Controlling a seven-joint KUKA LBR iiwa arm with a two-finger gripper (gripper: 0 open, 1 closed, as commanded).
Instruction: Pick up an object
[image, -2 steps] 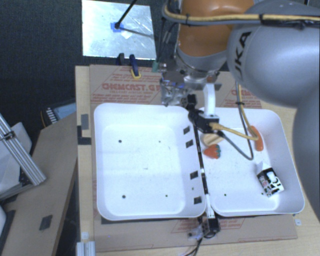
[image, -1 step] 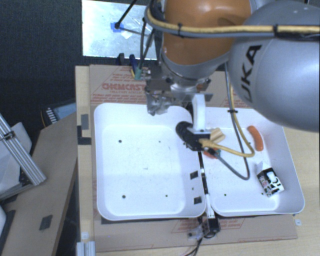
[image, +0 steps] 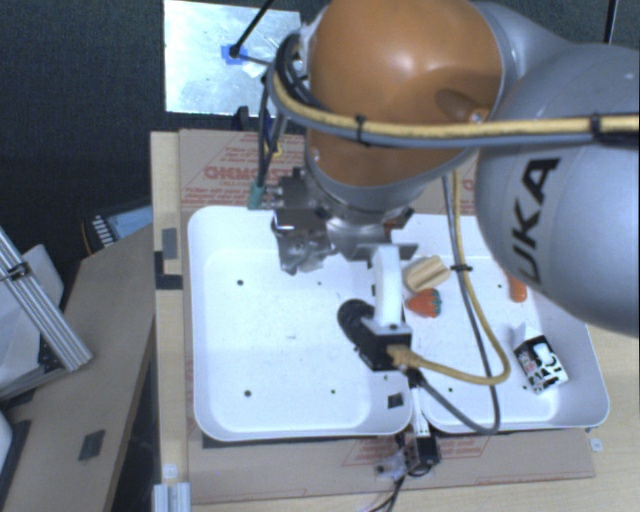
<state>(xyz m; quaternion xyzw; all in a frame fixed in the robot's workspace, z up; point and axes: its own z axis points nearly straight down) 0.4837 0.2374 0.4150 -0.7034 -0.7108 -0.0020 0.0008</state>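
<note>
Objects all lie in right bin: smooth tan rounded block touching glossy red strawberry-shaped piece; boxy black-and-white item near its front corner. Metal gripper over left bin; open or closed, can't tell.
</note>
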